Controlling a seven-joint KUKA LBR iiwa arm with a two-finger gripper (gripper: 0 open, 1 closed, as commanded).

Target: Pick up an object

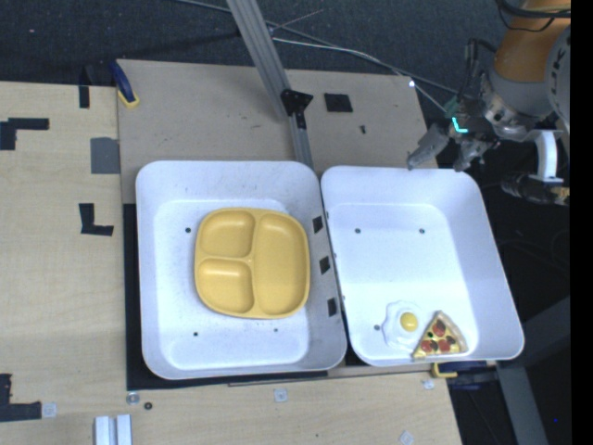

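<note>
Two shallow white bins side by side: left bin [167, 248] bearing a yellow divided plate [252, 262] at its middle, right bin [463, 248] mostly bare floor. Grey arm [533, 54] with its orange band up at the far right. Gripper [447, 146] hovering just past the right bin's far rim – fingers seemingly parted, nothing between them. Smallest of all, tucked in the right bin's near corner: a toy fried egg [404, 324] touching a toy pizza slice [439, 336].

Likely still the approach. Best done by crossing the bin toward the near corner, then descending straight onto one piece – probably the egg, further from the right wall. Worth keeping the fingers clear of the near wall, closing across the narrow side.
</note>
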